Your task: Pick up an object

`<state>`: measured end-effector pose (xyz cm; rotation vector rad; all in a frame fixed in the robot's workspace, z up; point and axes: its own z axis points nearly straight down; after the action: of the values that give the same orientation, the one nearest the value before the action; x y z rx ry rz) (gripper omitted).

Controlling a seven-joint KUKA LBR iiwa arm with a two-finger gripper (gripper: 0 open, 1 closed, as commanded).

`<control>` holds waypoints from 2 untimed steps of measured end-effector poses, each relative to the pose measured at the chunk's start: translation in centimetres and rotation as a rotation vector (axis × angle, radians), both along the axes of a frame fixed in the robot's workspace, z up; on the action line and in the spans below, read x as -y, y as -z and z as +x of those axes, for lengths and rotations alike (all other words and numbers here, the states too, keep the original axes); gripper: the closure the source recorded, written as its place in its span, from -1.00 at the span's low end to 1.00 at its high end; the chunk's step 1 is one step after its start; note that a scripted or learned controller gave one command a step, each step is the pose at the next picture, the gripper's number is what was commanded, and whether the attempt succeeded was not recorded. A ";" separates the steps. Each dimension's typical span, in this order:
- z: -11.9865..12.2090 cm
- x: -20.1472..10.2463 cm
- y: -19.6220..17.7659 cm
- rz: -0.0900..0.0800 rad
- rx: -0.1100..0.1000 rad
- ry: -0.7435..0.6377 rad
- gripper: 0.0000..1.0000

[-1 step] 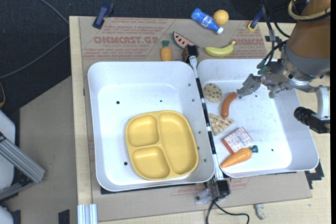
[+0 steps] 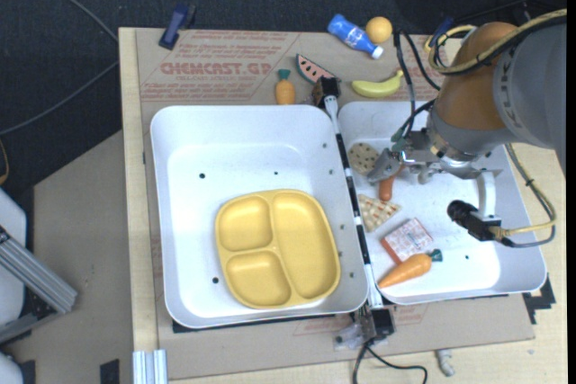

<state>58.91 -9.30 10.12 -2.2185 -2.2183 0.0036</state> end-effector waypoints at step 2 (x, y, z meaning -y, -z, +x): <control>0.2 0.0 -1.1 -0.001 0.005 0.001 -1.00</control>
<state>59.06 -9.34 11.26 -2.2229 -2.2207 -0.0010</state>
